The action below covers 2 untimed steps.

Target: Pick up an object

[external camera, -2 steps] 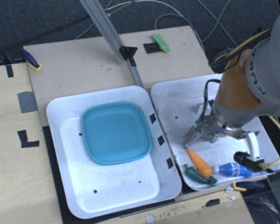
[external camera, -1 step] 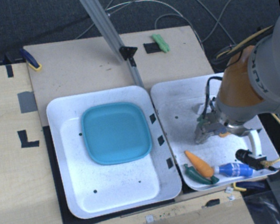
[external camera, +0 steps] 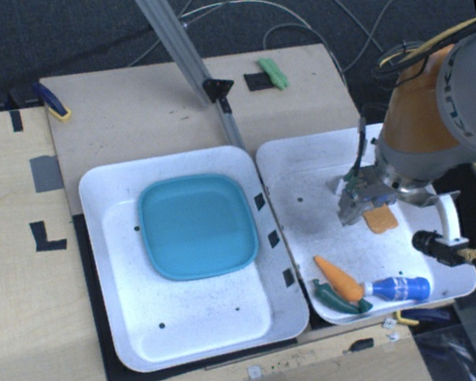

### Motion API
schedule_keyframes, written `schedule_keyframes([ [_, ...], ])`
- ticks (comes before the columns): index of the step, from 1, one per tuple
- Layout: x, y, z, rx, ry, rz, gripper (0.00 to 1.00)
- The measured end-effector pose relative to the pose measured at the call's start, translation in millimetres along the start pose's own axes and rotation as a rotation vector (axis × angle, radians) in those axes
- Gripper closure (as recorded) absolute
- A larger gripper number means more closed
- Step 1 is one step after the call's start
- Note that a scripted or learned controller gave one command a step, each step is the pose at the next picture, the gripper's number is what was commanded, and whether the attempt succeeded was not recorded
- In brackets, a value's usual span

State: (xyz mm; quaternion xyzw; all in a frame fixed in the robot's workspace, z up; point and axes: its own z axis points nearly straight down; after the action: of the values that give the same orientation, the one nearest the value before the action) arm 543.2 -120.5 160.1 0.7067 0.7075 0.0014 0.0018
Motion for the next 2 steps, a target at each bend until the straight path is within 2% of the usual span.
schedule_keyframes([
  [1,4.2,0.5,-61.4,0.001,0.0,0.0,1.0],
  [2,4.2,1.1,-99.3,0.002,0.0,0.001,1.0],
])
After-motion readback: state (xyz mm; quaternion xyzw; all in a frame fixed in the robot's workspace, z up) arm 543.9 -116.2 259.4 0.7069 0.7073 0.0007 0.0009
